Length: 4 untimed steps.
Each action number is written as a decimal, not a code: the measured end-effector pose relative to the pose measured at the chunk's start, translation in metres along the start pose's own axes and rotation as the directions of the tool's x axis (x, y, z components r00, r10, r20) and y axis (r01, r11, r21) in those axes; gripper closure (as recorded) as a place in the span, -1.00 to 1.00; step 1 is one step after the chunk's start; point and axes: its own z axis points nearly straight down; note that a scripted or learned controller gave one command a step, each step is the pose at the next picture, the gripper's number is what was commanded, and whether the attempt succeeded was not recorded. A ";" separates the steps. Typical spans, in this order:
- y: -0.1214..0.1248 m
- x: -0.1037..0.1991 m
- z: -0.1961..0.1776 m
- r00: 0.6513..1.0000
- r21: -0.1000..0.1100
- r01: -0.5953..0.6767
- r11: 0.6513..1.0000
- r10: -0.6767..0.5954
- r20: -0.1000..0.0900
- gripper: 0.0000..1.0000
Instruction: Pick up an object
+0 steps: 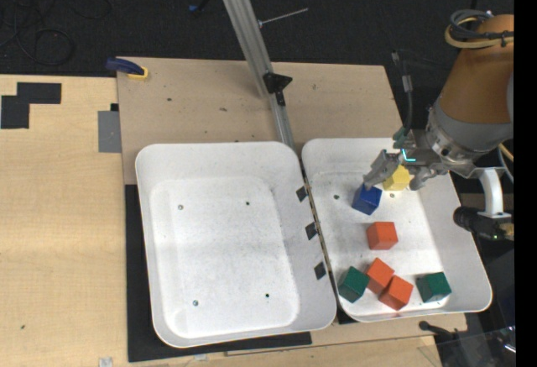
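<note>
Gripper first: you see the two-finger claw on the grey arm with the orange band hanging over the upper part of the right shallow white bin, its fingers spread apart and released, with nothing caught between them. Just under it lies a small yellow block, partly hidden by the claw, and touching that block's left side sits a blue cube, tilted. Nearer you, in the middle of the same bin, stands a lone orange-red cube. Along the bin's near edge you find a cluster: a dark green cube, two orange-red cubes pressed together, and another dark green cube slightly apart to the right. The left shallow white bin lies beside it, sharing the black-clipped divide.
</note>
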 end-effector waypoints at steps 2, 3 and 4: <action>0.003 -0.010 0.049 1.000 0.000 -0.002 1.000 0.002 0.001 -1.00; -0.003 -0.001 0.106 1.000 0.002 -0.004 1.000 0.004 0.000 -1.00; -0.001 0.000 0.153 1.000 -0.007 -0.004 1.000 0.004 0.001 -1.00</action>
